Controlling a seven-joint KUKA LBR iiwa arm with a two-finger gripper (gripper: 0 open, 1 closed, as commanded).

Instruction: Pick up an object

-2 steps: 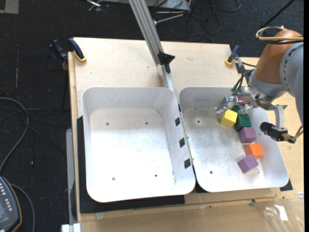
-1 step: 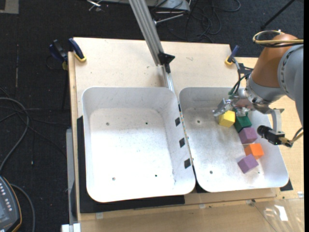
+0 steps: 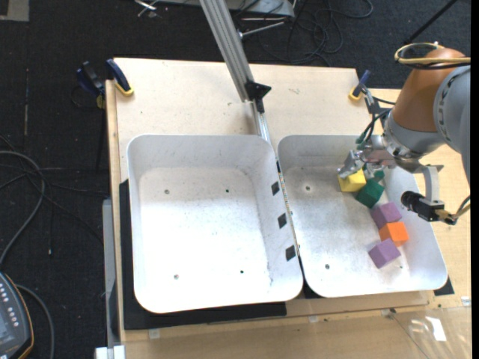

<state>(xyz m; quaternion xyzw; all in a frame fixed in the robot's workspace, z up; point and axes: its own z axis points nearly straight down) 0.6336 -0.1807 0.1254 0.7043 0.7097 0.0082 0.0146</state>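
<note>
The right bin (image 3: 322, 275) holds several small blocks. A yellow block (image 3: 352, 181) lies by the gripper (image 3: 358, 168), which is low in the bin right over it. A green block (image 3: 369, 194) touches the yellow one on its lower right. Further down sit a purple block (image 3: 387, 215), an orange block (image 3: 394, 232) and a second purple block (image 3: 384, 253). The arm's grey wrist and orange band (image 3: 420, 99) come in from the right. The fingers are hard to make out against the yellow block.
The left bin (image 3: 150, 275) stands beside the right one, with a shared ridge between them. A slanted metal rail (image 3: 228, 40) crosses the back of the bench. Clamps sit at the bench's back corners (image 3: 120, 81).
</note>
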